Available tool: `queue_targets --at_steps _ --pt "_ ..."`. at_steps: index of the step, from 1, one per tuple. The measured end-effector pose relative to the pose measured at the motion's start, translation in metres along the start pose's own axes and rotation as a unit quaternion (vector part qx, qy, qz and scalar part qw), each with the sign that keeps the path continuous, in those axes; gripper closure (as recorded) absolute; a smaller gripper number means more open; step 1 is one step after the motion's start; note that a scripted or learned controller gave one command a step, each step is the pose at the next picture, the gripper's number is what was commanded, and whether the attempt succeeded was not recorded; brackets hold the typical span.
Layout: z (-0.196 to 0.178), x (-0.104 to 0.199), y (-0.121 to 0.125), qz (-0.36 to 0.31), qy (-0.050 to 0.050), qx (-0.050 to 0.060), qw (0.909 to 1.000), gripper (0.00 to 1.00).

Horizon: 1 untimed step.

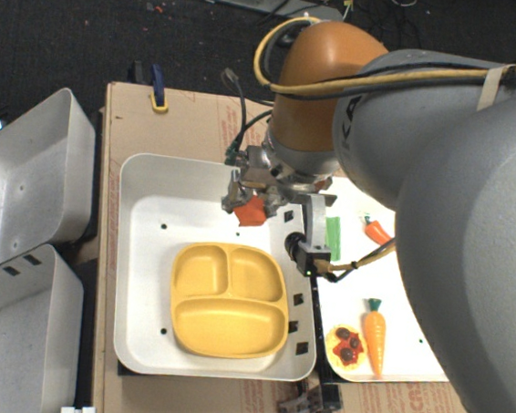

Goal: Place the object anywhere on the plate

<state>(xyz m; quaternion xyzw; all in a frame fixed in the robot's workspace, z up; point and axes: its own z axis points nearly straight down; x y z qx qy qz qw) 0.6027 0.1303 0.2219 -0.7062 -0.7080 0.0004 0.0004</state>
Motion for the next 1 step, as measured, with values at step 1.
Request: queue_targets --at_steps 1 --pt "0.0 -0.0002 0.0001 0.0 0.0 0.0 1.0 0.0"
